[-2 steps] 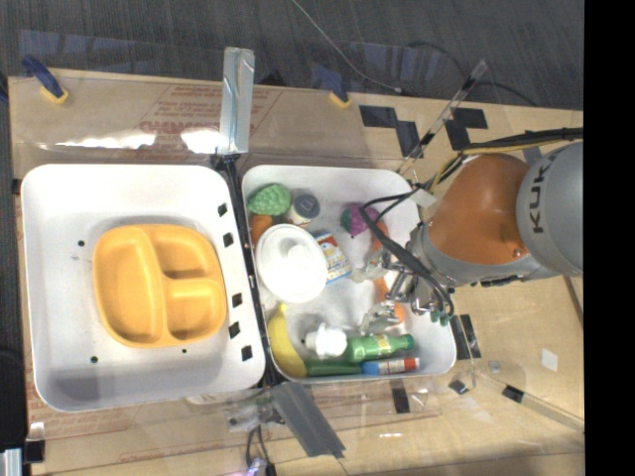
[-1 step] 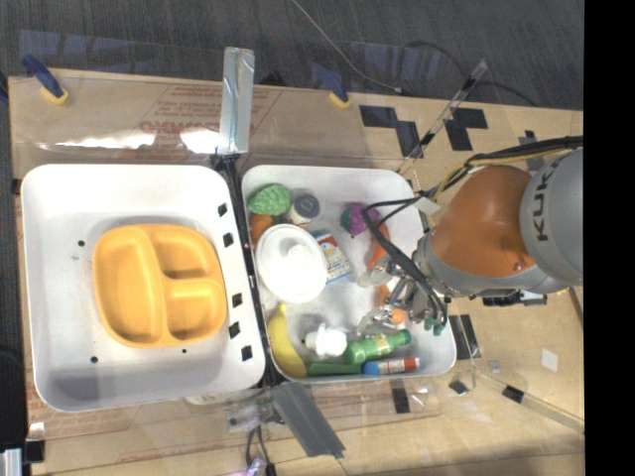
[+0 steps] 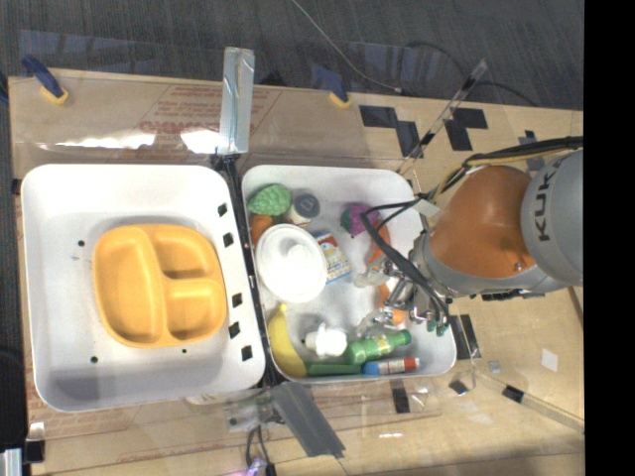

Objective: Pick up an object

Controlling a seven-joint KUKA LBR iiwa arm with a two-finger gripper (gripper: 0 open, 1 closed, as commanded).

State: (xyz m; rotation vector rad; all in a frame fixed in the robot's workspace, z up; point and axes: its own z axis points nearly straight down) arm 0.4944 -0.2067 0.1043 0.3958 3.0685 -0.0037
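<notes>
**Robot gripper lowered into a cluttered right bin**

Seen from above at a slant, two shallow white bins sit side by side on a worktop (image 3: 516,424) covered in brown board. The left bin (image 3: 50,266) holds a yellow divided tray (image 3: 159,284), lying flat near its middle, with three compartments showing.

The right bin (image 3: 327,178) is crowded with small things. Near its far-left corner lies a green bumpy toy (image 3: 269,200), with a small grey round piece (image 3: 306,205) just beside it. A white round bowl (image 3: 291,262) sits left of centre, and a small printed packet (image 3: 335,256) touches its right side. A purple object (image 3: 353,216) lies further right, partly crossed by black cables. Along the near wall lie a yellow banana-shaped toy (image 3: 282,343), a white bottle-like piece (image 3: 326,342), a green bottle (image 3: 371,349) on its side, and a blue and red marker (image 3: 391,366) just below the bottle.

The grey arm with its orange band (image 3: 484,234) reaches in from the right over the bin's right edge. The gripper (image 3: 400,303) hangs low in the right part of the bin, just above the green bottle. Its metal parts are tangled with cables and small orange pieces, so I cannot tell how far it is parted or whether it holds anything.
</notes>
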